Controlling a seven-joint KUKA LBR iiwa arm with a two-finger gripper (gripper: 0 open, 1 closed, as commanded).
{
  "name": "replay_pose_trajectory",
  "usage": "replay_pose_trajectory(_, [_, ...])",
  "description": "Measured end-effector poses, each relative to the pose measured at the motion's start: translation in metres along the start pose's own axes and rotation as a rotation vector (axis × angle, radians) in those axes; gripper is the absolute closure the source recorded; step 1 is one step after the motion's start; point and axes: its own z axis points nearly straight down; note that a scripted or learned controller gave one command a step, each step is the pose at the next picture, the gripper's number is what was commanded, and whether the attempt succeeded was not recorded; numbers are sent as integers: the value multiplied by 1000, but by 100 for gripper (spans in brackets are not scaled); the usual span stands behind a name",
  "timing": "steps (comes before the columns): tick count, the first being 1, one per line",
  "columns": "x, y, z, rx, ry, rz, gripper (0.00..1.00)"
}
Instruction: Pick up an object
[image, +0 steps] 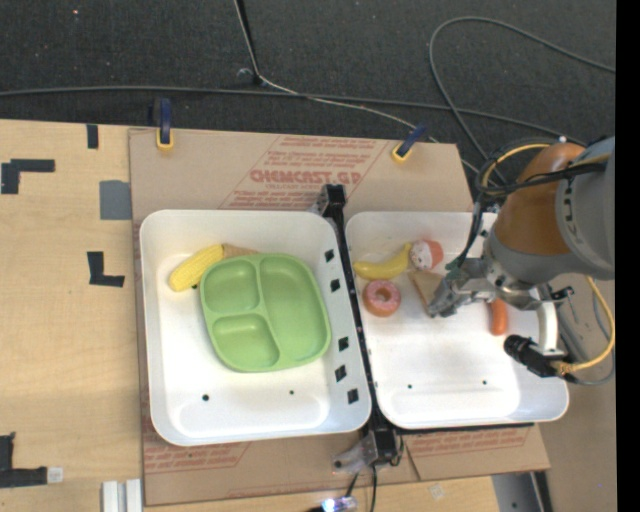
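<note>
Low in the right bin, lining up a pick

The right bin (470, 405) holds the toys, so my gripper (443, 302) hangs near its middle; I cannot tell how wide it stands or whether it has anything. The banana (383, 265) lies at 10 o'clock, long axis roughly 9-to-3. At 3 is what may be a carrot (497, 318), pointing 12-to-6.

Bulky rounded grey arm (592, 210), glossy orange band (535, 212) above the wrist, silvery-grey metal wrist section (505, 278), thin black cable (478, 228) trailing alongside it, small dark grey jaws at the tip
</note>
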Motion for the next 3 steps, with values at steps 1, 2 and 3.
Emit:
replay_pose_trajectory(1, [-6,8,-50,-5,-2,1,100])
replay_pose_trajectory(2, [-11,14,-111,-7,-3,1,100])
replay_pose_trajectory(3, [-11,15,-160,-7,-3,0,100])
